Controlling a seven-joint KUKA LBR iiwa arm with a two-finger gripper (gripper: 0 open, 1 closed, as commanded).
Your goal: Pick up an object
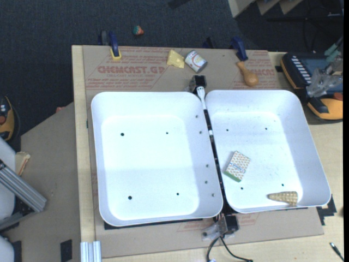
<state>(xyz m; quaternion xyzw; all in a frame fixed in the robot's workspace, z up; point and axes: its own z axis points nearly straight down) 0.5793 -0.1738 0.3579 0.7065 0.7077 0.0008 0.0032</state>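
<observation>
In the right bin, a small speckled block with a green edge lies tilted near the bin's left wall. A tan, textured wedge, perhaps a sponge piece, rests against the front rim, well apart from the block. The left bin sits beside it. Behind both bins, on the brown board, lie a yellow chunk and a small white box.

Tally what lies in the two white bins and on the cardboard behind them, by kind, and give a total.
White bins: 2, the left bin and the right bin
Things in the right bin: 2, a green-edged patterned block and a tan wedge
Things on the cardboard behind the bins: 3, a yellow piece, a small white box and a wooden-handled tool
Total: 7
</observation>
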